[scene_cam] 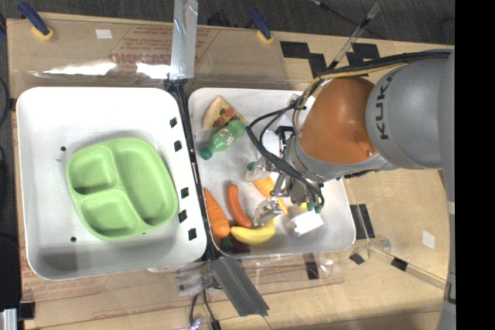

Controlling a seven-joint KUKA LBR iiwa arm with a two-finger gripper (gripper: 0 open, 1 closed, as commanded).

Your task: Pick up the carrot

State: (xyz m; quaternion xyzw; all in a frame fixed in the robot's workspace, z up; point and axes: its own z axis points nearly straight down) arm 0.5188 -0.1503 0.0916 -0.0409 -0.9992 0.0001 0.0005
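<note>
Arm low over the right white bin.
Gripper above the yellow banana; the long orange carrot lies apart, left, against the bin wall.

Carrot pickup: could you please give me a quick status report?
Gripper low in right bin. Long orange carrot lies apart, near left wall. Yellow banana lies between.

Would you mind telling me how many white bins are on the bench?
2. The left bin holds a green divided plate; the right bin holds the toy food, with the arm over it, which may hide some items.
</note>
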